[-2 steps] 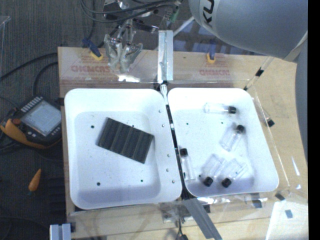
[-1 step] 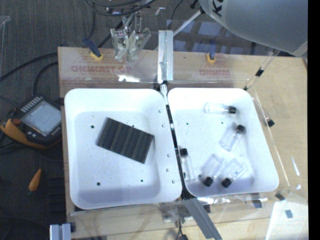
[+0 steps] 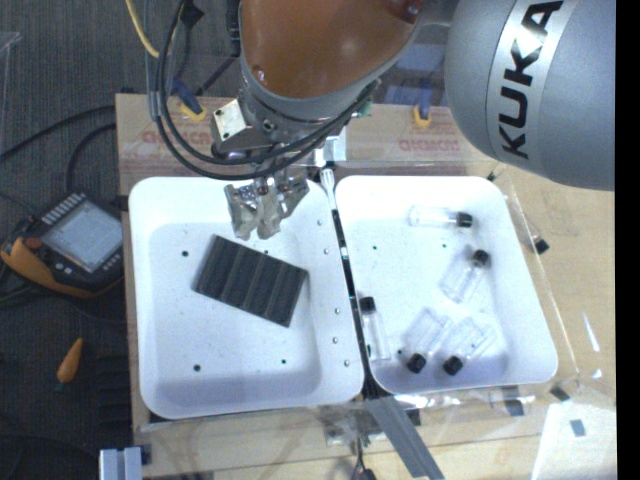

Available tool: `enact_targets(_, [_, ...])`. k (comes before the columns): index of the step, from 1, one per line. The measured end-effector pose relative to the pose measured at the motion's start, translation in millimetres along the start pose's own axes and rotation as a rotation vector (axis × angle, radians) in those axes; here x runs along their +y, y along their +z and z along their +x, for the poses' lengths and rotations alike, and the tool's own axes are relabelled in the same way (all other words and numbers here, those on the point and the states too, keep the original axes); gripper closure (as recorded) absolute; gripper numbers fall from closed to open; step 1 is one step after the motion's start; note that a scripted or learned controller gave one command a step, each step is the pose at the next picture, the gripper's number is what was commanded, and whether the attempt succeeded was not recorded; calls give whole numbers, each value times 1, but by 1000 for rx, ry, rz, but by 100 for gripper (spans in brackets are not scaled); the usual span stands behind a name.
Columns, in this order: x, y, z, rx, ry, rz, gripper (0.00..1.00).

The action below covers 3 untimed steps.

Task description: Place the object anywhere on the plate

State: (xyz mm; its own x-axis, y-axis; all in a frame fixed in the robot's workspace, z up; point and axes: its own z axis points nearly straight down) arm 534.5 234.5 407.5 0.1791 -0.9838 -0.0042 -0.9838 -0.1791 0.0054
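A dark ribbed plate point(image 3: 250, 280) lies flat and slightly askew in the left bin point(image 3: 170, 368). My gripper point(image 3: 262, 215) hangs over the back of that bin, just above and behind the plate's far edge, pointing down. Its metal tips sit close together, and the view does not show whether anything clear is between them. Several clear vials with black caps lie in the right bin point(image 3: 520, 268): one at the back point(image 3: 437, 217), one in the middle right point(image 3: 462, 276), one along the divider point(image 3: 372, 330), and a pair near the front point(image 3: 440, 346).
The arm's orange band and grey body point(image 3: 520, 68) loom over the back of both bins. Black cables point(image 3: 185, 138) loop behind the left bin. A teach pendant point(image 3: 75, 243) and an orange tool point(image 3: 68, 360) lie on the floor to the left.
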Motion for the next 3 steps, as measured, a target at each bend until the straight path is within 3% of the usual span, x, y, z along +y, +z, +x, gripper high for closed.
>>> enact_targets(1, [-66, -24, 12, -3, -478, 1, 100])
enact_targets(2, [-22, 113, 4, -3, -667, -2, 100])
enact_targets(3, [-91, 120, 17, -3, -910, -1, 100])
